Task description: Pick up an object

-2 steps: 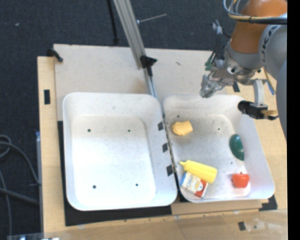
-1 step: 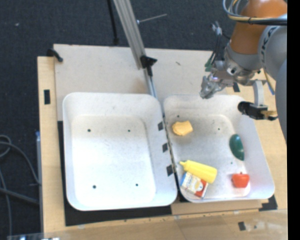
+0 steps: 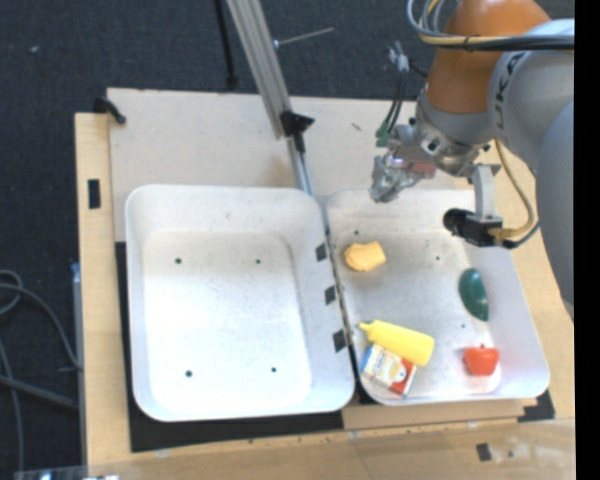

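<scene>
— What did you have in the camera view when you looked down on the counter?

— You had two white bins side by side. The left bin sat with its speckled floor bare to the camera. The right bin carried all the things.

— Where was the claw?

— Your claw hung at the far edge of the right bin, near its back left corner, at the end of the grey arm with the orange band coming in from the right. It pointed down, and nothing showed between its fingers. You could not tell from this angle whether they were wide or narrow; the tips were too small and blurred.

— And the things you could pick?

— A pale yellow lump lay nearest, just in front of the claw and apart from it, close to the bin's left wall. A yellow bottle lay on its side toward the front, touching a small red and white packet in the front left corner. A dark green piece lay near the right wall, and a small red block sat in front of it, well apart from the bottle.

— Anything else on the counter?

— A slanted metal pole rose from behind the bins, meeting the counter where the two bins touch.
</scene>
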Motion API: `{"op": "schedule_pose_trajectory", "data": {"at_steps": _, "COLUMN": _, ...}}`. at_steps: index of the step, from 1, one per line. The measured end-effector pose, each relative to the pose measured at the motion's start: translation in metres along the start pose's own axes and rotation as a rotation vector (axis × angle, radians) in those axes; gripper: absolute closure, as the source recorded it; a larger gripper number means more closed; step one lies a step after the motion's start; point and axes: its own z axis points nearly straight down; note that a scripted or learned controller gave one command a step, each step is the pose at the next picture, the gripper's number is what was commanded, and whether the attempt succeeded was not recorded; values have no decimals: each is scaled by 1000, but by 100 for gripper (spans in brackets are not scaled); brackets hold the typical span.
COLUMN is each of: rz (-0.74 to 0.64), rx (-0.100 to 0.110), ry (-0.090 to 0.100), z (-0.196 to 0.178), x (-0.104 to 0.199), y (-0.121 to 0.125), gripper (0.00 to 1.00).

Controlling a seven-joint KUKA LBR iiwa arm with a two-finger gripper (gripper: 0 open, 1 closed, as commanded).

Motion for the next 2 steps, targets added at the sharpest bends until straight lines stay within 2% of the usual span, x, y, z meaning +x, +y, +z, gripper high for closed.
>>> {"op": "schedule_pose_trajectory", "data": {"at_steps": 1, "rz": 0, "rx": 2, "ry": 0, "z": 4, "x": 47, "y": -26, "gripper": 100}}
{"op": "schedule_pose_trajectory", "data": {"at_steps": 2, "rz": -1, "rx": 1, "ry": 1, "z": -8, "x": 99, "y": -45, "gripper": 100}}
